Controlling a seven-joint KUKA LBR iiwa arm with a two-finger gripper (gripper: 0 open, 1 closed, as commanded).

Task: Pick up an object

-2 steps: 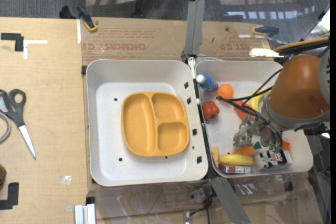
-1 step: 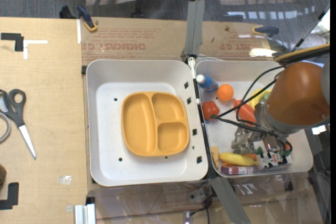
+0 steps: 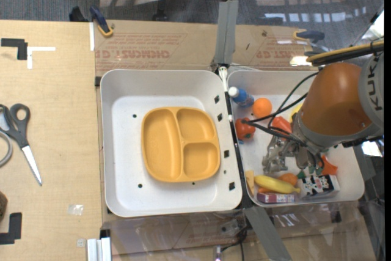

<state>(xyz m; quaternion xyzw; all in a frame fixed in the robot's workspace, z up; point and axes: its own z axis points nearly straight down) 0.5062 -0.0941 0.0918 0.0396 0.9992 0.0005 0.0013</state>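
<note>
Scissors (image 3: 23, 140) lie on the wooden bench at your far left. In the left bin (image 3: 116, 150) a yellow divided plate (image 3: 181, 144) rests flat. In the right bin (image 3: 348, 192), the gripper (image 3: 287, 159) hangs above a banana (image 3: 275, 183), beside an orange ball (image 3: 262, 107); whether it is open or closed, you cannot tell.

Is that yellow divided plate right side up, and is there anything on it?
Right side up and empty. The yellow plate lies flat in the left bin, its three hollows facing up with bare yellow bottoms.
</note>
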